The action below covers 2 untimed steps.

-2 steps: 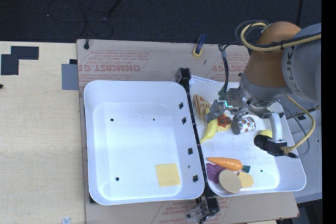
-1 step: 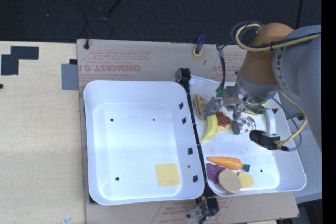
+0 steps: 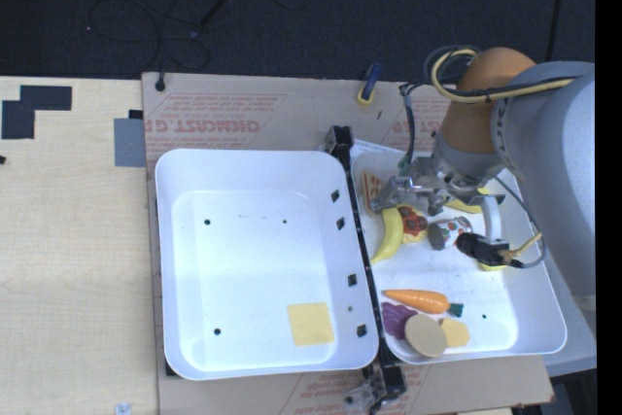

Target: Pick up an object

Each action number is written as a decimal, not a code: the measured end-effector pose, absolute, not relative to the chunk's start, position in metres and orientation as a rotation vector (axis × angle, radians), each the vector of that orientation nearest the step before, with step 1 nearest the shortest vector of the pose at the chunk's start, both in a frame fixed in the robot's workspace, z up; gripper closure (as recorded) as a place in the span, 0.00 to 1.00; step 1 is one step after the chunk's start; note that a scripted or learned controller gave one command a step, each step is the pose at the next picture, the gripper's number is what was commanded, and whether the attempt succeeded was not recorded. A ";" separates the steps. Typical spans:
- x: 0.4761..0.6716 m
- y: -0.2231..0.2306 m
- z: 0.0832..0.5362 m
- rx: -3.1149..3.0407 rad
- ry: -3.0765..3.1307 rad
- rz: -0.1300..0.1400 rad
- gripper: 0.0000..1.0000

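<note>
My gripper [image 3: 416, 196] hangs low over the back of the right bin [image 3: 530, 321], reaching in from the right. Just under it lie a yellow banana [image 3: 389, 234] and a small red object [image 3: 415, 224], with a small grey piece [image 3: 437, 236] beside them. Nearer the front of that bin are an orange carrot [image 3: 416, 300], a purple item [image 3: 395, 318], a tan round disc [image 3: 425, 336] and a yellow piece [image 3: 455, 333]. I see nothing lifted off the bin floor.
The left bin [image 3: 185, 209] holds a flat yellow square [image 3: 311, 324] near its front right corner. A black divider [image 3: 352, 238] runs between the bins. A blue and yellow clamp [image 3: 368, 85] sits on the cardboard behind them.
</note>
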State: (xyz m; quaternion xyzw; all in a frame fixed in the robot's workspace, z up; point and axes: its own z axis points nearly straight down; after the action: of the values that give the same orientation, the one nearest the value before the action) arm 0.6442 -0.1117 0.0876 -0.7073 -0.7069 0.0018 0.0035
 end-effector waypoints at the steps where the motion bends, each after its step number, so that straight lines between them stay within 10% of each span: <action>1: 0.646 -0.089 0.092 -2.226 -2.226 0.002 0.00; 2: 0.647 -0.089 0.104 -2.224 -2.227 -0.003 1.00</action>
State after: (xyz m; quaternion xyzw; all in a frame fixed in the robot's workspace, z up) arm 0.6466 -0.0886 0.1035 -0.7066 -0.7076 -0.0010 -0.0029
